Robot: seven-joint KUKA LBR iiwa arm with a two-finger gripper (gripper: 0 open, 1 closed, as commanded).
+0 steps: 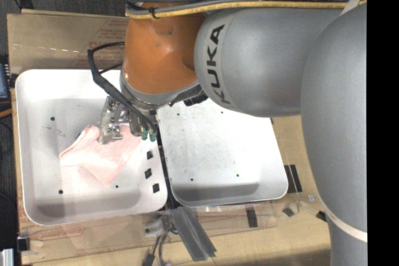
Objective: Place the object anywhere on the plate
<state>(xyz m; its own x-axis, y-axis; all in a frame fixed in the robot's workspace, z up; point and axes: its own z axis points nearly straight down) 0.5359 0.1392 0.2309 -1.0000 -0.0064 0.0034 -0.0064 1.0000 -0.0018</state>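
A pale pink, flat item [100, 162] lies in the left bin [37, 134], right of its middle; its blurred outline does not show whether it is a plate or a cloth. My gripper [114, 128] points down over the pink item's upper edge, close to it or touching it. The metal tip is small and blurred. The orange wrist band [156, 53] and the large grey arm [268, 59] hang above and hide the back of both bins. I make out no separate object on the pink item.
The right bin [218, 152] has a speckled white floor. The ridge between the two bins [159, 152] runs just right of the gripper. A black cable [93, 65] loops off the wrist over the left bin's back wall. Brown bench board surrounds the bins.
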